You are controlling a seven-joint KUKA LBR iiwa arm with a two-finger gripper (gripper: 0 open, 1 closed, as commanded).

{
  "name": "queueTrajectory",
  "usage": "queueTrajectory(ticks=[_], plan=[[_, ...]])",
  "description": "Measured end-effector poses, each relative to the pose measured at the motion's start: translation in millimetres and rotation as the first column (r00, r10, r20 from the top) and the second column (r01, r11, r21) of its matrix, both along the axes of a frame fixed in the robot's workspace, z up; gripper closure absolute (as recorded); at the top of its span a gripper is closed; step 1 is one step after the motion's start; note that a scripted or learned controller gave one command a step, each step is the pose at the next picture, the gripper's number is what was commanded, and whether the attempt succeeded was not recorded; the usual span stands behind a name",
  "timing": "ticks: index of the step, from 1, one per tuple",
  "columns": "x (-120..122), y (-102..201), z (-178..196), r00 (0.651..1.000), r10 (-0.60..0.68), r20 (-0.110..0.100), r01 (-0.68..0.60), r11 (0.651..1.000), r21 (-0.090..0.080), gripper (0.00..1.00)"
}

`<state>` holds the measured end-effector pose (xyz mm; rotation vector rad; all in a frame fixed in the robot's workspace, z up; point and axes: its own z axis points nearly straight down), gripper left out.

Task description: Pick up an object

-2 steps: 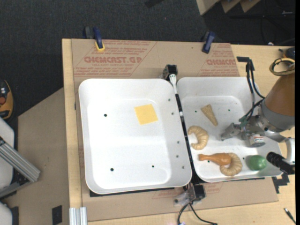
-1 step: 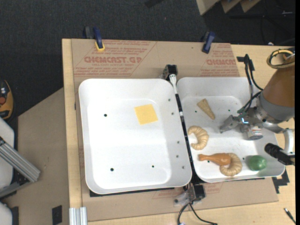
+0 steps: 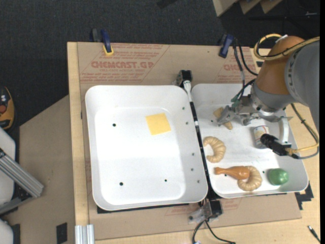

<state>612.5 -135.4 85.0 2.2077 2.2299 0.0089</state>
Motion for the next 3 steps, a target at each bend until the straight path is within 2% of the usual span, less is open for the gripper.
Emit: queueTrajectory(ticks=[1, 2, 3], plan=[[57, 37, 1, 1.000, -0.005, 0.001, 0.005, 1.000, -0.003, 0.00], [13, 15, 0, 1.000, -0.012, -0.011, 0.012, 1.000, 0.000, 0.00], [16, 16, 10, 1.000, -0.010, -0.006, 0.010, 1.000, -0.002, 1.00]])
